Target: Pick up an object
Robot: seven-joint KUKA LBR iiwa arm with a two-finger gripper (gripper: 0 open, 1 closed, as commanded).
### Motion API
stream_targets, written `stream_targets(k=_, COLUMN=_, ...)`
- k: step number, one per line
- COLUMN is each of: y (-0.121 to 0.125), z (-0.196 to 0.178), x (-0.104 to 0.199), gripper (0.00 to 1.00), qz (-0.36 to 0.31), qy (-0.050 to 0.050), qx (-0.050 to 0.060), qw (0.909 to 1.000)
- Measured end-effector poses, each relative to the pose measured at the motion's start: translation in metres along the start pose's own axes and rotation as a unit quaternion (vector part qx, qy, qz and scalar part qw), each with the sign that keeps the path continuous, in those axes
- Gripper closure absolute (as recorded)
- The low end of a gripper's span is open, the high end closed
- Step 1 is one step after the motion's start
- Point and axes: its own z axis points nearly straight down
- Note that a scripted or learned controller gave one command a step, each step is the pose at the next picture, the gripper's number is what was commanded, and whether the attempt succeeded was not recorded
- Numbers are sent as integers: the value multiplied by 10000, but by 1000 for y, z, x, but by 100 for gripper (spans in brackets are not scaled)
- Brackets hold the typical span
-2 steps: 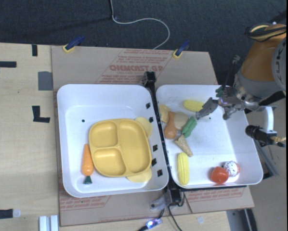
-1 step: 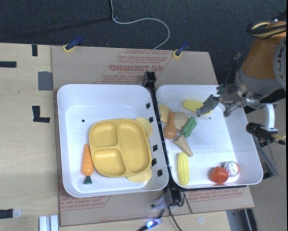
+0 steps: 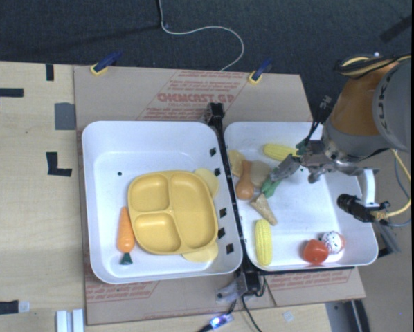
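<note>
Gripper [image 3: 282,171] sits over the right bin [image 3: 345,254], just right of the green-stemmed toy veg [image 3: 268,187]; can't tell its state. Veg probably light, hard, slick plastic: grip across the narrow stem.

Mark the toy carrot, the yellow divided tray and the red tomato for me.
toy carrot [image 3: 125,232], camera view, middle of its orange body, in the left bin.
yellow divided tray [image 3: 172,209], camera view, on the ridge between its compartments.
red tomato [image 3: 316,251], camera view, centre of its red top, right bin's near corner.
</note>
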Motion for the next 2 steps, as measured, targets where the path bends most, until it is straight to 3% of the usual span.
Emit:
stream_targets(k=1, y=4, z=48, x=7, gripper=0, qz=3, qy=1, qx=3, qw=10000)
stream_targets(k=2, y=4, z=61, x=8, gripper=0, qz=2, qy=-7, qx=-20, qw=10000)
